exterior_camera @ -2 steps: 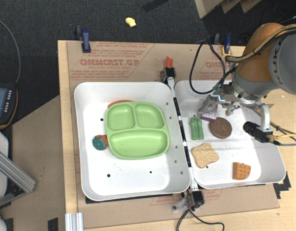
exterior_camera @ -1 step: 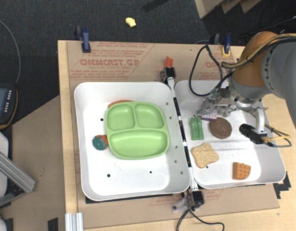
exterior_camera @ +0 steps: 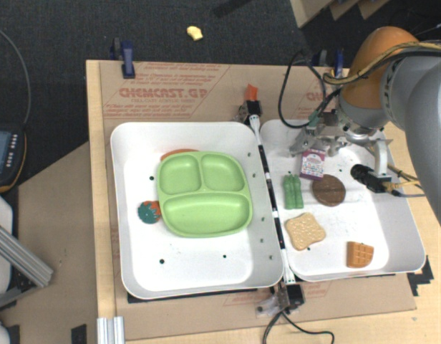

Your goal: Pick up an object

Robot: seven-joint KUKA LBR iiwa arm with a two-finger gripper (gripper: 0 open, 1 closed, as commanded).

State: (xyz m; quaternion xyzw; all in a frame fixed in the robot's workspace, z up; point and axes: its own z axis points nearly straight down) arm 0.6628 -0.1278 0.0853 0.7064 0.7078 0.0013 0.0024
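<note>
the hand (exterior_camera: 322,140) is set low in the right bin (exterior_camera: 392,260), over a small purple-and-white packet (exterior_camera: 313,165); its grip cannot be told; the packet should be centred under it, with the brown disc (exterior_camera: 328,190) just beyond left undisturbed.

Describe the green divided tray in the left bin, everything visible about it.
The green divided tray looks like light green moulded plastic, with rounded corners. It has three compartments: two small ones along its far side and one wide one along its near side, none visibly holding anything. It lies flat, right side up, around the middle of the left bin. An orange-red item peeks out from under its far edge, and a small teal and orange object sits against its left edge.
</note>
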